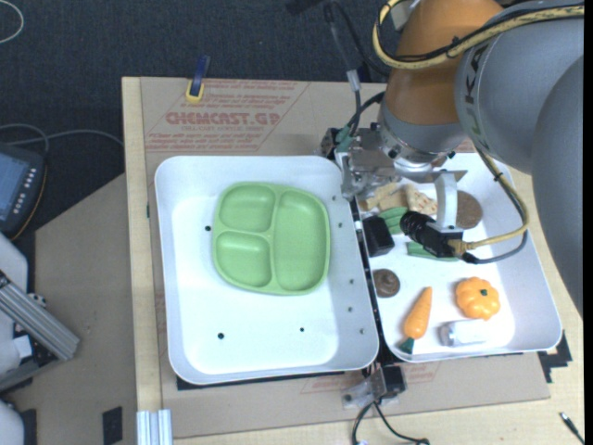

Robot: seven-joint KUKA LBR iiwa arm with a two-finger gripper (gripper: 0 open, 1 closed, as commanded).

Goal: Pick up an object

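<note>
Camera view: my gripper (400,193) low over right bin's (528,276) far-left corner, above tan pieces (408,197). Fingers hidden by wrist, state unclear. Carrot (418,311) lies nearer camera, long axis near-to-far, tilted; pumpkin (477,298) just right of it.

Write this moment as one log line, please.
arm: over right bin | hand: low at back | left bin: green divided plate | near: toy carrot, toy pumpkin
</note>
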